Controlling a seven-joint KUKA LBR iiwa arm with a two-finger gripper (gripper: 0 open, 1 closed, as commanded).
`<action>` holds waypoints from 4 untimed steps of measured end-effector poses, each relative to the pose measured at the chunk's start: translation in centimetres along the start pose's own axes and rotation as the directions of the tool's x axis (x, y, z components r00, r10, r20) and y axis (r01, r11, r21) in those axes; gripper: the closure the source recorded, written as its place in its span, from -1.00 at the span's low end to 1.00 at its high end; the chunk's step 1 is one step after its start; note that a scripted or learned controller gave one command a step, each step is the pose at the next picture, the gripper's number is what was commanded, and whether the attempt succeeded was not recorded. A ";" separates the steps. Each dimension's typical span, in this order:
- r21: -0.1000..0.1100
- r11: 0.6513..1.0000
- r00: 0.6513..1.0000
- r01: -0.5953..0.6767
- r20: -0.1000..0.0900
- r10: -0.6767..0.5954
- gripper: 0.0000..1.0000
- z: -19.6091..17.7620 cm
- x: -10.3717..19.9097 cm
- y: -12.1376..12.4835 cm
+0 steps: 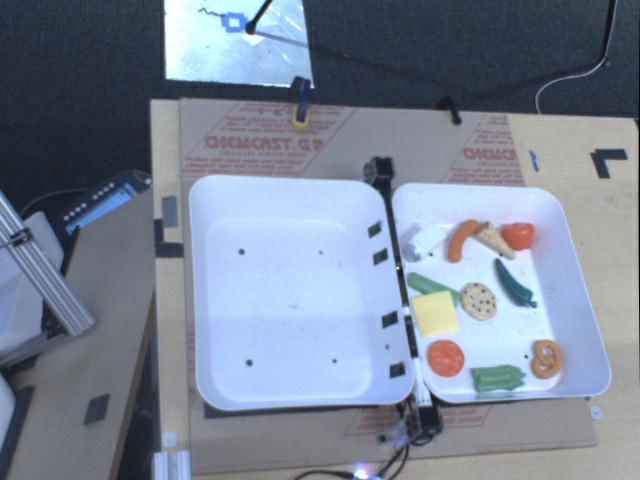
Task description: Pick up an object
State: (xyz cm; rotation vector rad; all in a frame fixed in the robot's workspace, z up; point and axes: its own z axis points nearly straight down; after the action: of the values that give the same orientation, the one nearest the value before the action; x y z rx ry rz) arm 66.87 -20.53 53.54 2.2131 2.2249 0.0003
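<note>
The right bin (pixel 575 268) holds several toy foods. At its back lie a white piece (pixel 427 239), an orange sausage (pixel 462 238), a pizza slice (pixel 494 238) and a red tomato (pixel 517 235). In the middle are a green bean (pixel 432 285), a yellow cheese block (pixel 435 314), a cookie (pixel 479 300) and a dark green pepper (pixel 514 282). Near the front sit a red tomato slice (pixel 446 358), a green pea pod (pixel 497 376) and a pretzel (pixel 546 358).
The left bin (pixel 290 293) stands beside the right one on a cardboard sheet (pixel 260 143). A yellow-and-blue clamp (pixel 300 103) sits at the bench's back edge. A metal frame (pixel 45 283) stands at the left.
</note>
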 end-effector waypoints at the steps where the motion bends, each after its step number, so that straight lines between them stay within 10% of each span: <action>1: 0.000 1.000 1.000 0.000 0.000 0.000 1.00 0.0 0.0 0.0; 4: 0.000 1.000 1.000 0.000 0.000 0.000 1.00 0.0 0.0 0.0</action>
State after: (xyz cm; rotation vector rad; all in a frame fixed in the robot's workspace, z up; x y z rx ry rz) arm 66.87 -20.52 53.54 2.2127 2.2248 -0.0003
